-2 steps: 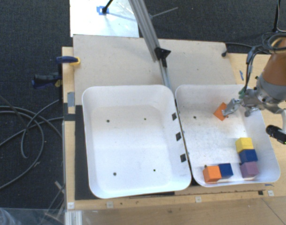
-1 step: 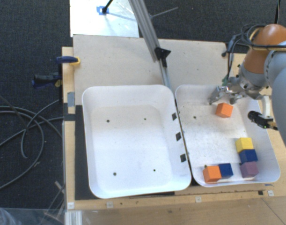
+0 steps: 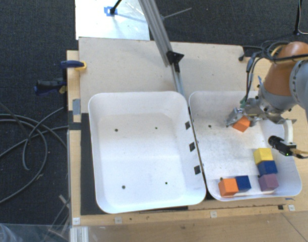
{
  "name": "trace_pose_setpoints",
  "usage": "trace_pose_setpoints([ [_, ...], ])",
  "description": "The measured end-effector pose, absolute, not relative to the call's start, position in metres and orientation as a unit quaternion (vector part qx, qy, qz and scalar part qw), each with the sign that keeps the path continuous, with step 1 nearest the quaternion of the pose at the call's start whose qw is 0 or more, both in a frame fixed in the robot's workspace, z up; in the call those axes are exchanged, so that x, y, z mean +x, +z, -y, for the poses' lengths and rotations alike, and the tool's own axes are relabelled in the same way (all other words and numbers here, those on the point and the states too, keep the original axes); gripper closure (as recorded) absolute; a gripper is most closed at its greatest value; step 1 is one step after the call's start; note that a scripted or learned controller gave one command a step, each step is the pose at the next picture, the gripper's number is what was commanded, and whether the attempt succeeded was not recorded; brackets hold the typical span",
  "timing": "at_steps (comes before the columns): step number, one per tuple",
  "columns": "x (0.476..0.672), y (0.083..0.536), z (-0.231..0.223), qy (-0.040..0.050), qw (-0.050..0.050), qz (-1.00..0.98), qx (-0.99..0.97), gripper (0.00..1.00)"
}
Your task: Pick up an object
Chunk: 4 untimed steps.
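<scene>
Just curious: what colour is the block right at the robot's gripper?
Orange. The block at the gripper shows best in the camera view.

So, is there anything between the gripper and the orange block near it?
Nothing visible. The gripper is right at the orange block in the right bin; the other blocks lie nearer the front edge.

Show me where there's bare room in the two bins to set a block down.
The left bin offers its whole floor. In the right bin, the free patch lies between the divider and the gripper, above the orange block. The lower right corner is crowded with blocks: blue, yellow, purple.
</scene>
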State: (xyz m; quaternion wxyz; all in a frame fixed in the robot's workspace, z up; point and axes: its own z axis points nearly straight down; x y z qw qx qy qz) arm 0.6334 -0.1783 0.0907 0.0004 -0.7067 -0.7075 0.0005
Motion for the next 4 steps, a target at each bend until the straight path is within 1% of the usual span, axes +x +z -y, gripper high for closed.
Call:
trace_pose_setpoints([
  [1,0.636,0.103,0.179,-0.0012,-0.003,0.709,-0.705,1.00],
  [2,0.584,0.215,0.110,-0.0025,-0.002,0.710,-0.704,1.00],
  [3,0.584,0.211,0.113,-0.0008,-0.001,0.708,-0.706,0.00],
  [4,0.617,0.092,0.117,0.0014,0.002,0.709,-0.705,0.00],
])
